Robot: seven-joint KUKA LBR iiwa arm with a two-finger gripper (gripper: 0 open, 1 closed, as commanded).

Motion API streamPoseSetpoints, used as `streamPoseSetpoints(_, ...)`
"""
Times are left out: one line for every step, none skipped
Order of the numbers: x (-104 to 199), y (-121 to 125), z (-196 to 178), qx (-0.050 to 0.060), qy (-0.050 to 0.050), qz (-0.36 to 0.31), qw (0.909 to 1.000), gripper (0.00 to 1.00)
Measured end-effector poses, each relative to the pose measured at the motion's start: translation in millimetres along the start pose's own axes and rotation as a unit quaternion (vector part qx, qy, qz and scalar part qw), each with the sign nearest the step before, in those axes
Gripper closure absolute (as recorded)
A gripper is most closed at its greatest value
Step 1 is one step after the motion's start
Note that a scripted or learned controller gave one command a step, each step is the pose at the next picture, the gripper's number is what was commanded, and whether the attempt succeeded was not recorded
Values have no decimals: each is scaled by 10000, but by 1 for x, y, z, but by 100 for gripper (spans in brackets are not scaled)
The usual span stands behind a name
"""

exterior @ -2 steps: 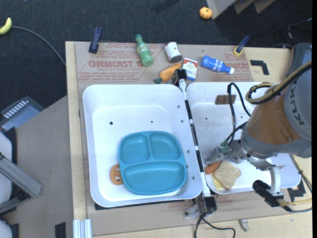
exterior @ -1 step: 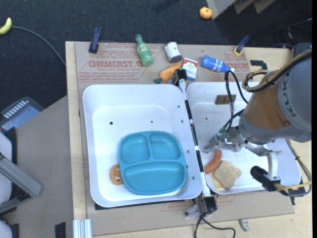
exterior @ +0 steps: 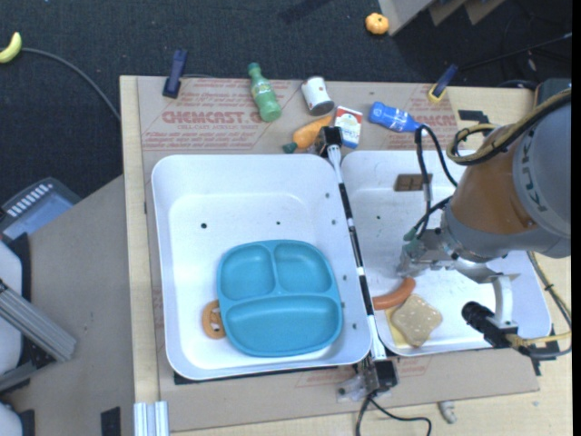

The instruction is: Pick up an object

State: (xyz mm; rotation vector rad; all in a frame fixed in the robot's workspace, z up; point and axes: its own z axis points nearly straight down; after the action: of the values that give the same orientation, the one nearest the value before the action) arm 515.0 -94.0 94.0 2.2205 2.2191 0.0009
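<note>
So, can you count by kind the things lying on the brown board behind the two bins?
Bottles: 2, green bottle, blue bottle
Cans: 1, white can
Carrots: 1, carrot
Cartons: 1, carton
Clips: 2, left clip, right clip
Total: 7

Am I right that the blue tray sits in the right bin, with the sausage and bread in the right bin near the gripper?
Not quite. The camera view shows the blue tray in the left bin, not the right bin. The rest holds: the sausage and bread lie in the right bin near the gripper.
</note>
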Motion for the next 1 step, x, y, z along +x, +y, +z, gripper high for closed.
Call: streamPoseSetpoints(0, 0, 0, 2, 0, -2, 10000, 0)
